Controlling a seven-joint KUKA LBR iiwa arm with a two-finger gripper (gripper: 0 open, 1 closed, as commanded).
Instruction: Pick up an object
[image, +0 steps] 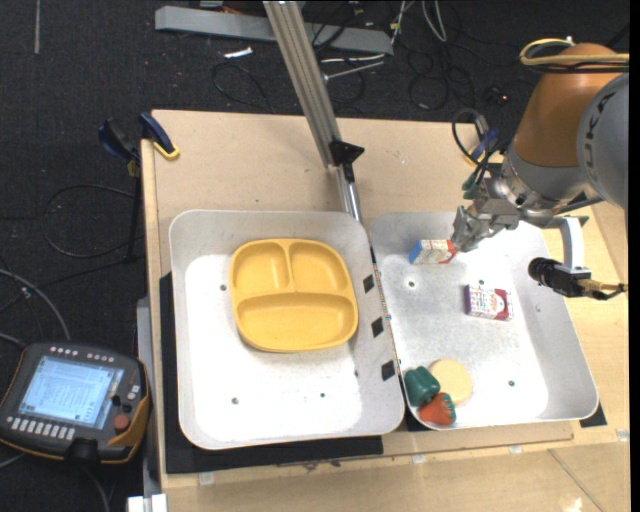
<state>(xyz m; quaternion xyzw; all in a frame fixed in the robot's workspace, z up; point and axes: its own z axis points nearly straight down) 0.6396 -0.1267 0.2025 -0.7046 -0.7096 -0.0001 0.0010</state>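
tabletop (250, 165): pale tan board, seen from above at a slant
left bin (200, 400): shallow, white, lying flat on the tabletop
right bin (540, 375): shallow, white, lying just beside the left bin, their inner edges touching
clamp (152, 135): blue and yellow, at the tabletop's far left corner

small carton (433, 251): white with blue and red print, lying on its side at the right bin's upper left, right by the gripper's tip; contact with it can't be made out.
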